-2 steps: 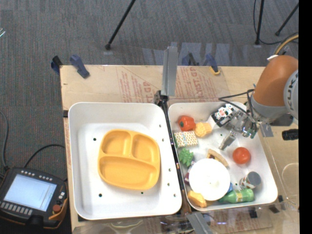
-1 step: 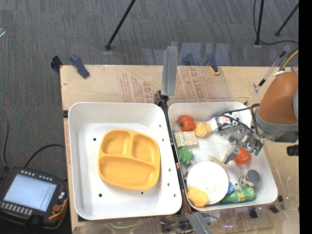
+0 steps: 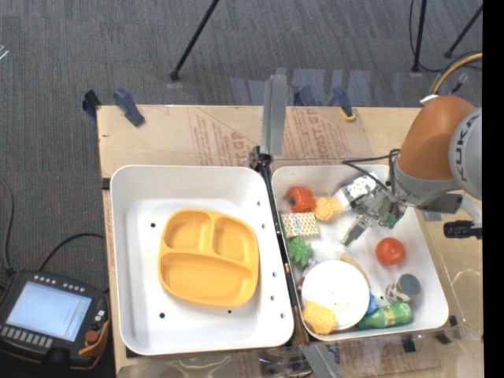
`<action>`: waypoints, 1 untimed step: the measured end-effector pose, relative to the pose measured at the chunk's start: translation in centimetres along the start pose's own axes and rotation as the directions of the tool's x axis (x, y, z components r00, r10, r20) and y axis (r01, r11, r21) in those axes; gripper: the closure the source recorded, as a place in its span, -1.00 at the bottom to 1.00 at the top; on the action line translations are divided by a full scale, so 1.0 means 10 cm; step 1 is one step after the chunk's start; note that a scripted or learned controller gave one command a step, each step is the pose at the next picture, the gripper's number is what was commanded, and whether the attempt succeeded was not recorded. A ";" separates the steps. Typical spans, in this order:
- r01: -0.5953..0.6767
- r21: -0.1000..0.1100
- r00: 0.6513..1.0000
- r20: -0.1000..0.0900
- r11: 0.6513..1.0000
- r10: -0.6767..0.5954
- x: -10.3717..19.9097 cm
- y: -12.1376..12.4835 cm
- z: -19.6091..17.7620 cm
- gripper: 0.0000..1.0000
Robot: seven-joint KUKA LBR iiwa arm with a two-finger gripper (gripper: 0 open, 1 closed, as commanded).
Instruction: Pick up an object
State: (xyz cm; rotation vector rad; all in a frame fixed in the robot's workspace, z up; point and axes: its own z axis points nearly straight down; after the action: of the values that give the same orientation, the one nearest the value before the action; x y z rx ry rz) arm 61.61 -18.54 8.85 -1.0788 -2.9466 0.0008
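Note:
The right bin (image 3: 435, 290) holds several small objects. A red tomato (image 3: 299, 198) and a yellow toy piece (image 3: 327, 208) lie at its far left. A checkered block (image 3: 300, 225) and a green broccoli (image 3: 298, 252) sit below them, and a red ball (image 3: 390, 251) lies to the right. My gripper (image 3: 351, 211) hangs low over the bin's far middle, pointing left. It is open, one finger near the yellow piece and the other lower. Nothing shows between the fingers.
A white round plate (image 3: 336, 292), a yellow corn (image 3: 319, 317), a green bottle (image 3: 388, 316) and a small can (image 3: 403, 288) crowd the right bin's near side. In the left bin (image 3: 134, 211) lies a yellow divided tray (image 3: 209, 257). A pendant (image 3: 47, 309) sits at lower left.

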 end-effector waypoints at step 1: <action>-0.007 -0.002 1.000 0.004 1.000 0.007 0.22 -0.56 0.01 -1.00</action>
State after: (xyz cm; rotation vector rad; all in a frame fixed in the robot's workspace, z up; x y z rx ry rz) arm 56.31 -21.38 8.79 -1.0900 -2.9466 0.0005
